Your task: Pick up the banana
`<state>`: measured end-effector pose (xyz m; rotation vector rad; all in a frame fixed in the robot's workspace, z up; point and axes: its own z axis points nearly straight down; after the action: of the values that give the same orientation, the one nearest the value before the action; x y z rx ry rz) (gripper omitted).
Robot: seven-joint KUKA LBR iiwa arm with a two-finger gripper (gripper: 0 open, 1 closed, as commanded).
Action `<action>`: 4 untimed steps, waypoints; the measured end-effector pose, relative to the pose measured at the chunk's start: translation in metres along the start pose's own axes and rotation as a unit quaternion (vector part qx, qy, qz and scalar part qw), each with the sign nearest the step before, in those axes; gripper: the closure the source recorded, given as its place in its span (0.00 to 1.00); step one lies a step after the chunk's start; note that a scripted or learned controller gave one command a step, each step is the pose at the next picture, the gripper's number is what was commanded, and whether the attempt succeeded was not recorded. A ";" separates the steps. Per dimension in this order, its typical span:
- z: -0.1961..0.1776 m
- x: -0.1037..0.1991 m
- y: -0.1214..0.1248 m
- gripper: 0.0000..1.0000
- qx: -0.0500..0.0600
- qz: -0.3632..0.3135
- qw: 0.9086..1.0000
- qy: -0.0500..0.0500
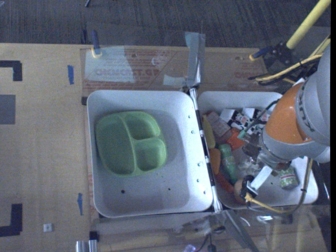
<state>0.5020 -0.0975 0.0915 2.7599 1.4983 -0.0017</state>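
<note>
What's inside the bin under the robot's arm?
The right bin holds a banana at its left wall, a green thing, an orange thing. The arm covers the rest.

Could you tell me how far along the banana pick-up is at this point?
Done: the grey arm with the orange band is positioned over the cluttered right-hand white bin. In hand: the banana is not grasped; the yellow curved banana lies against that bin's left wall, apart from the wrist. Left: reaching it, gripping it and lifting it out.
</note>
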 end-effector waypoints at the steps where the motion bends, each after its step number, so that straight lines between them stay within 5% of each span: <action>1: -0.089 0.070 -0.072 1.00 0.004 0.081 0.997 -0.002; 2: -0.089 0.127 -0.068 1.00 0.003 0.145 0.989 -0.002; 3: -0.149 0.189 -0.070 1.00 0.002 0.236 0.972 -0.003; 4: -0.110 0.246 -0.128 1.00 0.003 0.189 0.982 -0.004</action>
<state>0.5285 0.1785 0.2013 2.9952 0.9514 -0.0161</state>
